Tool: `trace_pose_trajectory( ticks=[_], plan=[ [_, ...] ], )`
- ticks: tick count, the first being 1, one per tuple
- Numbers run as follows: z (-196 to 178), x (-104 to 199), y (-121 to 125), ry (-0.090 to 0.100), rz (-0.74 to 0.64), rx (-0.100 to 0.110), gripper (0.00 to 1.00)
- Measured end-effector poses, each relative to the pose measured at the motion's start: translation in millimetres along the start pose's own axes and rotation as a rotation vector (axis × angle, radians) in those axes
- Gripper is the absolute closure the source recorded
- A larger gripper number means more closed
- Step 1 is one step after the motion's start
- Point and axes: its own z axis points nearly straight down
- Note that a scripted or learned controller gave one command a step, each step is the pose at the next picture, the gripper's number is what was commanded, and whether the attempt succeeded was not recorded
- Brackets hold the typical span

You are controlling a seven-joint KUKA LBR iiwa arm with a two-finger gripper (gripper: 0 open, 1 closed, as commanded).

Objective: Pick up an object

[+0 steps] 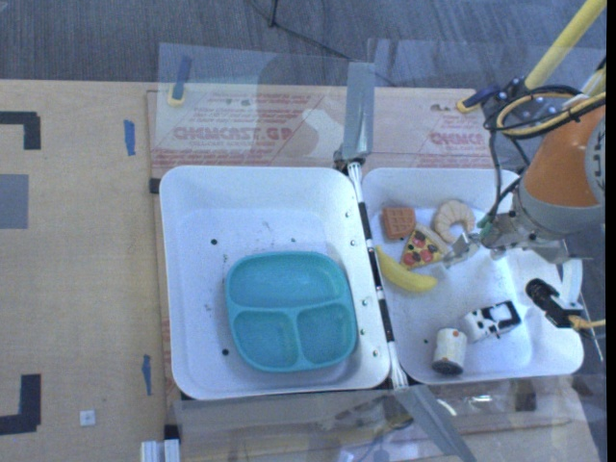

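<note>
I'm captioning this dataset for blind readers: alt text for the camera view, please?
A grey-and-orange arm's gripper hovers in the right bin beside a pizza slice, banana, waffle and croissant; a teal divided plate lies in the left bin.

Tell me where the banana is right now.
The banana lies in the right bin, near its left wall, just below the pizza slice and the waffle, left of the gripper.
</note>
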Motion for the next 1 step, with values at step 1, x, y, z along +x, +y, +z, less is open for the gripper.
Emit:
trace_pose_trajectory(
  ticks=[1],
  plan=[
    [8.6,5.5,70.2,0.003,0.094,0.003,0.0]
  ],
)
